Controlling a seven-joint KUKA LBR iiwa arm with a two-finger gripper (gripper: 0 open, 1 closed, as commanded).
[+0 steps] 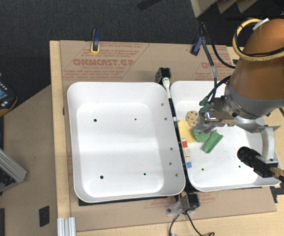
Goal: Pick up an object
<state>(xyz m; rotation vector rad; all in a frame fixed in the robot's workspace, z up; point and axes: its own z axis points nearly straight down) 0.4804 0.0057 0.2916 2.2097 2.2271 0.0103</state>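
Pincer (204, 127) low in right bin (230, 178), spread unclear; green block (212, 142) just below, yellow piece (184, 130) beside.

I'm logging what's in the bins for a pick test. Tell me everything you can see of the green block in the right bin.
The green block is a small, oblong, bright green piece, seemingly plastic or foam, with faint ridges. It lies tilted diagonally on the floor of the right bin, just below the gripper, whose lower part overlaps its upper left end. A yellow piece lies close on its left; whether they touch is unclear. I cannot tell if it is grasped.
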